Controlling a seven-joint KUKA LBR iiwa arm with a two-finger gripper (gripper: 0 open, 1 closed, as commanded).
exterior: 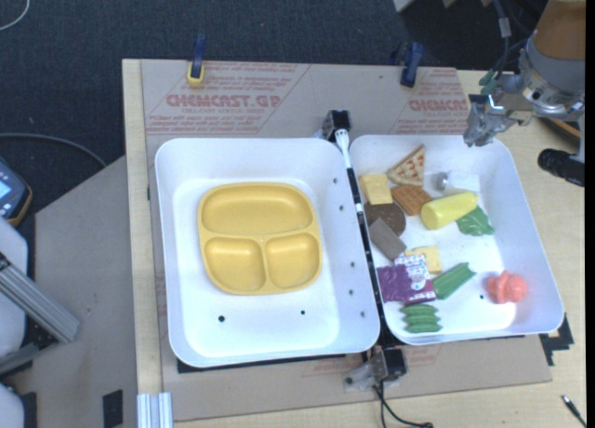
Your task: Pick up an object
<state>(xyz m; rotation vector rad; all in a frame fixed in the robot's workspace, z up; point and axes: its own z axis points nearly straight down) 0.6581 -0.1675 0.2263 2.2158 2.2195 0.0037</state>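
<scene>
The right bin [525, 221] holds several toy foods: a pizza slice [408, 167], a yellow corn-like piece [448, 209], a brown cookie [410, 199], a green leaf [476, 222], a red piece [507, 287], a purple packet [404, 281], and green beans [420, 316]. My gripper [482, 128] hangs above the bin's far right rim, away from the food, with nothing seen in it. The arm comes in from the upper right.
The left bin [177, 231] holds a yellow three-compartment plate [258, 236]. Black clamps [337, 123] join the bins in the middle. Blue clips [410, 62] sit on the cardboard board behind. Cables and a dark floor lie beyond.
</scene>
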